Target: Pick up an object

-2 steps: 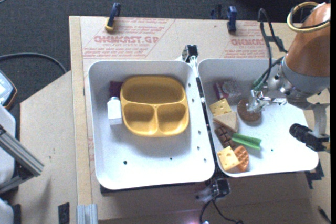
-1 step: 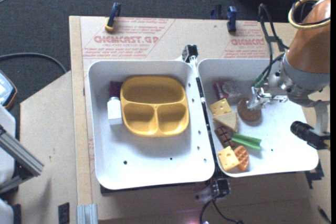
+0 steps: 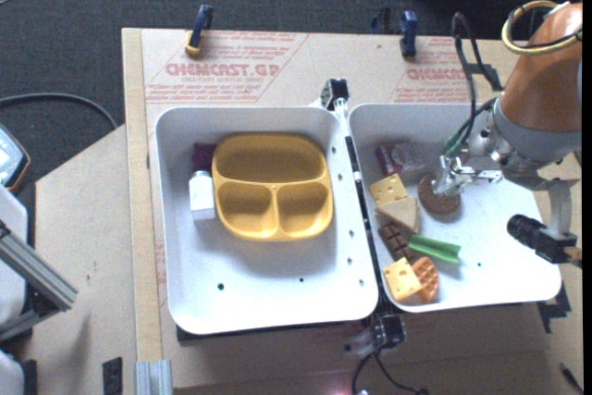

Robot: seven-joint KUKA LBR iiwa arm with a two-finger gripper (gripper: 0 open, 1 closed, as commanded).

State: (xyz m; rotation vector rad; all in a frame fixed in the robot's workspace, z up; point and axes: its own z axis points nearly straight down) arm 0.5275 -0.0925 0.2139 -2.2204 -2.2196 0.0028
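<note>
My claw (image 3: 450, 179) hangs over the right bin (image 3: 518, 287), its tip right at the upper edge of a round brown cookie-like disc (image 3: 440, 202) that lies flat on the bin floor; whether the claw is spread or closed, or truly touching the disc, I cannot tell from this angle. Just left of the disc lie a yellow cheese wedge with holes (image 3: 389, 190) and a tan bread slice (image 3: 400, 216), with a dark chocolate piece (image 3: 395, 242) below them, a green stick (image 3: 433, 247) beside that, and a second cheese block (image 3: 400, 277) touching an orange waffle (image 3: 425, 277) near the bin's front edge. The left bin (image 3: 185, 291) holds a yellow divided plate (image 3: 272, 186) with three compartments, a small white bottle (image 3: 202, 193) just beside its left rim. On the desk (image 3: 139, 199), behind the bins, red print reads "CHEMCAST GP" (image 3: 222, 69)
</note>
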